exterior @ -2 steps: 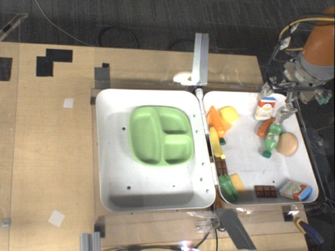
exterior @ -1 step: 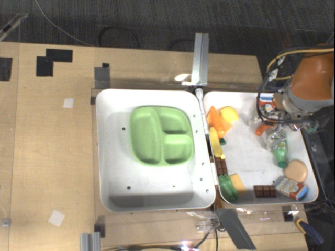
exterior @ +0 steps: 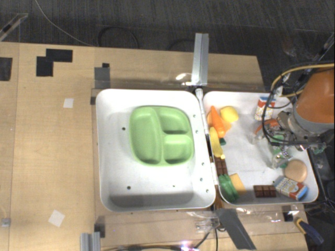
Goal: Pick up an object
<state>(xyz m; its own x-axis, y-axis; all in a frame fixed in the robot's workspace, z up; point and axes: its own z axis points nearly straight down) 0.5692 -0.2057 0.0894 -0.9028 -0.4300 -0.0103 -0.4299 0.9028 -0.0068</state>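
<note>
The robot's gripper (exterior: 279,149) hangs low over the right side of the right white bin (exterior: 246,156). Wires and the grey arm with its orange band (exterior: 318,101) cover most of it, so I cannot tell if it has hold of anything.

Just below the gripper lies a tan, egg-shaped toy (exterior: 296,170). It looks very near the gripper, but I cannot tell if they touch. Next to the egg, in the bottom right corner of the bin, sits a small box with red, blue and white on it (exterior: 293,187). A brown chocolate bar toy (exterior: 264,191) lies just left of that box, along the bottom wall.

Up near the top of the bin stands a small white carton with a red label (exterior: 261,107), partly behind the wires.

Along the left wall of this bin is a row of toy food. At the top are an orange carrot (exterior: 216,120) and a yellow lemon (exterior: 229,113), side by side. Below them is a yellow banana-like piece (exterior: 215,143), then another brown chocolate piece (exterior: 221,167), then a green toy (exterior: 227,186) with a small yellow block (exterior: 238,182) touching it.

The left white bin (exterior: 115,182) holds a light green plastic tray with three sections (exterior: 159,135), lying flat in the middle.
</note>
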